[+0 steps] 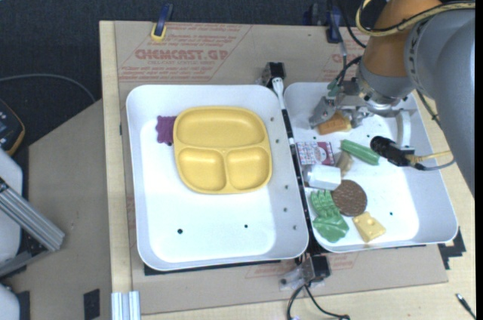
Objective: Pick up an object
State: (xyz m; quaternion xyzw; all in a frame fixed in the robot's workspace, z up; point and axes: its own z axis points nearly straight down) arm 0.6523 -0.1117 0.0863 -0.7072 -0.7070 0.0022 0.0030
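You look down from one fixed camera above the bench (113, 160), slanted. Both white bins (151, 160) sit mid-frame, fairly near.

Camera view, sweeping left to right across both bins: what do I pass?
Purple piece → yellow divided tray → pink-and-white packet → brown round disc → yellow cheese wedge. Items stacked above one another in the right bin are left out.

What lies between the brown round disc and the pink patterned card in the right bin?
In the camera view, a small white block lies between the pink card and the brown disc.
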